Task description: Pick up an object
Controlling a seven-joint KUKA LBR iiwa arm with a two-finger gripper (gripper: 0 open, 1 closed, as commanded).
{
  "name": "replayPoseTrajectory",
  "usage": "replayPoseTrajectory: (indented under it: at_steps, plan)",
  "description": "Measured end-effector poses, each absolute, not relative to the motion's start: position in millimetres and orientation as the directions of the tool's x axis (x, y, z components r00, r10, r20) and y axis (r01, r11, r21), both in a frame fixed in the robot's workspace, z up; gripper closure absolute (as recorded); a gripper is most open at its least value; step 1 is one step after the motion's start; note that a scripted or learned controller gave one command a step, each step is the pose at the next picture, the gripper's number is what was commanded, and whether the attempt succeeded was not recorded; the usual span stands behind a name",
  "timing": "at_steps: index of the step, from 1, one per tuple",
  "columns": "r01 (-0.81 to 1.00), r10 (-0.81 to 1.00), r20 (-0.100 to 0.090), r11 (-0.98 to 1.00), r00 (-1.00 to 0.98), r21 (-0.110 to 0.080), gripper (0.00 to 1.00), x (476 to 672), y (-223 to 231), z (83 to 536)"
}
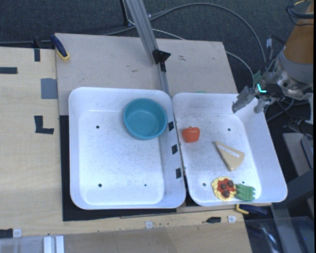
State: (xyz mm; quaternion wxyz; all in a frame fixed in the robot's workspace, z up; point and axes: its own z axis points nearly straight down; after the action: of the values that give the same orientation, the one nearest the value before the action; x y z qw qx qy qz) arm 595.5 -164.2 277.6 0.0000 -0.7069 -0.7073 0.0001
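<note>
Starting with the largest things, we see the surface (200, 62) carrying two shallow white bins side by side. The left bin (95, 162) holds a blue bowl (145, 118) near its upper right corner. The right bin (263, 162) holds the smaller candidates for picking: a tan wedge (230, 155) near the centre, a round yellow piece with red spots (223, 187) touching a green piece (246, 192) at the lower rim, and a small red-orange object (190, 134) just beside the divider.

We judge the scatter deliberate, leaving each item room for a descent. The wedge has the most open floor around it; the red-orange object sits tight against the bin wall.

Our gripper (250, 100) hovers over the right bin's upper right edge, fingers spread and grasping nothing, well apart from every object.
</note>
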Motion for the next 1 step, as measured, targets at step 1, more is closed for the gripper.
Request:
replayPoseTrajectory:
  at_steps: [1]
  plan:
    - [1.000, 1.000, 0.000, 0.000, 0.000, 0.000, 0.00, 595.4, -164.2, 277.5]
